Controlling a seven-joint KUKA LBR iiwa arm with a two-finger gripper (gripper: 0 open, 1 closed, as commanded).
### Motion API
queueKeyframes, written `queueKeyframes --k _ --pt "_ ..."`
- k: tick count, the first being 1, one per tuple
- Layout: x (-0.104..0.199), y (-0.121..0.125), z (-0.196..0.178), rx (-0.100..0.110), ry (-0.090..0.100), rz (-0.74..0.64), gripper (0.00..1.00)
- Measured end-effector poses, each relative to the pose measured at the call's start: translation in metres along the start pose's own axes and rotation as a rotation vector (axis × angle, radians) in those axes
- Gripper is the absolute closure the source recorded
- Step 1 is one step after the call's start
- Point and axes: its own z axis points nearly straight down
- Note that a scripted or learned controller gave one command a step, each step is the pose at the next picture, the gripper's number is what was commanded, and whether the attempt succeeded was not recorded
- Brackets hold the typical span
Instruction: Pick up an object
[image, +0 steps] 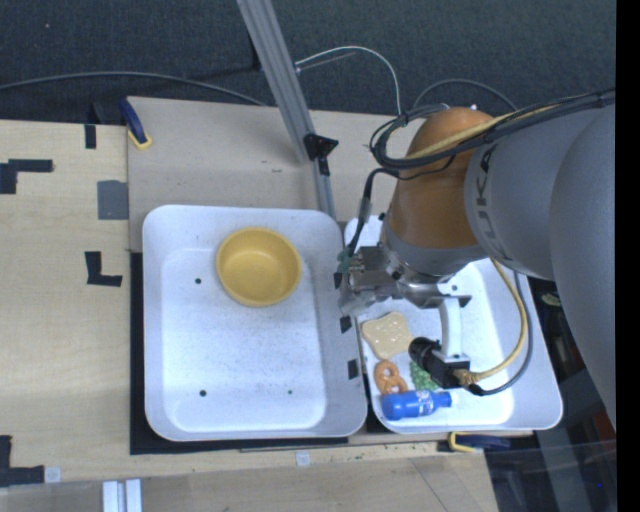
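Camera view, from above the tabletop (60, 330): your arm (450, 200) hangs low over the right bin (535, 400), its claw (365, 280) near the bin's upper left corner, just above a tan, bread-like piece (386, 333). You cannot tell how the claw is set, and nothing shows in its grip. By the look of it, you are at the reach-and-descend step, with no object lifted yet. Your next move calls for settling squarely over one item, most likely the tan piece, and closing cleanly without nudging its close-packed neighbours. The count: two white bins; one yellow bowl (259, 265) alone in the left bin (170, 400); in the right bin, one tan piece, one orange pretzel-shaped item (390, 377), one blue bottle-like object (415, 404) and one small green item (424, 379), partly hidden.
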Motion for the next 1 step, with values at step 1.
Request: queueKeyframes --k 1 --pt "0.0564 -0.0043 -0.0115 -0.002 0.001 -0.002 1.0"
